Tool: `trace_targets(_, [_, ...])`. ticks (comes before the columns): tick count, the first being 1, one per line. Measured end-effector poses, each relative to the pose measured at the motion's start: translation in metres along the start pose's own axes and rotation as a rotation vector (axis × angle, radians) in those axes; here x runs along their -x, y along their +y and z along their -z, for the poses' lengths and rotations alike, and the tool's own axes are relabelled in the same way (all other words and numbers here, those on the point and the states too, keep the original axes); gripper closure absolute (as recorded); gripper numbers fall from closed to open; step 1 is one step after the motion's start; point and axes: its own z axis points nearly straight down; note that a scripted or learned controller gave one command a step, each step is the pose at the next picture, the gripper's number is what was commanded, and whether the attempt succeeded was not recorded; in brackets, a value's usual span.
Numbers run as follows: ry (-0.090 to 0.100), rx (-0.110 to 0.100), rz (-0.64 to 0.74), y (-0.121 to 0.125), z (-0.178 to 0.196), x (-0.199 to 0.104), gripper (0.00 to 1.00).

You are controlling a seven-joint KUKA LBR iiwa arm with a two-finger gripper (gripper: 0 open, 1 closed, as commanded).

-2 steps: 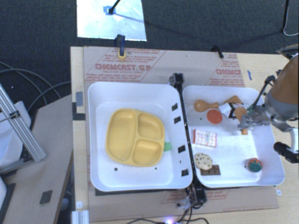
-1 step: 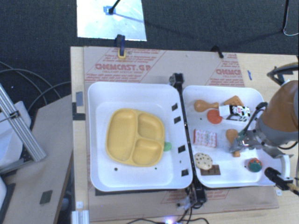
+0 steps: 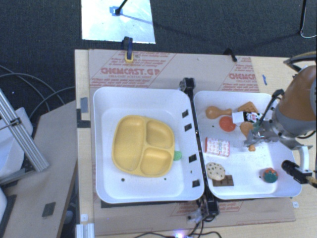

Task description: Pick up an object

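The two-finger gripper (image 3: 254,137) is low over the right shallow white bin (image 3: 237,188), its dark metal tip pointing left from the grey arm with the orange band (image 3: 297,100). How far the jaws stand apart cannot be told at this size, and no item can be seen between them. The tip sits over an orange-tan toy food piece (image 3: 246,128), a lumpy shape in the upper middle of that bin; whether they touch is unclear.

Just above it lies a small white-and-black labelled item (image 3: 244,117), and beside that a tan drumstick-shaped toy (image 3: 217,112) with a rounded end pointing left. A flat round red-orange toy slice (image 3: 227,124) lies between the drumstick and the tan piece. Below, near the bin's left wall, is a small white packet with red print (image 3: 217,147). Further toward the front lie a speckled tan cookie-shaped toy (image 3: 215,170) touching a dark brown square piece (image 3: 225,181), and well to the right a small teal and orange ball-like toy (image 3: 269,175).

The left shallow white bin (image 3: 109,182) bears a pale yellow divided plastic plate with three compartments (image 3: 143,146), with a small green object (image 3: 177,155) at its right edge.
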Motion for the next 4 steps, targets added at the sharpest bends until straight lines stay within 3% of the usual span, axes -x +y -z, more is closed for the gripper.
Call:
trace_targets(1, [0.001, -0.004, -0.003, -0.002, -0.002, 0.000, 0.00])
trace_targets(2, [0.000, -0.002, -0.001, 0.040, -0.031, 0.032, 0.00])
trace_targets(3, [0.000, 0.000, 0.002, 0.041, -0.018, 0.031, 1.00])
trace_targets(4, [0.002, 0.000, 0.002, 0.004, 0.075, -0.022, 1.00])
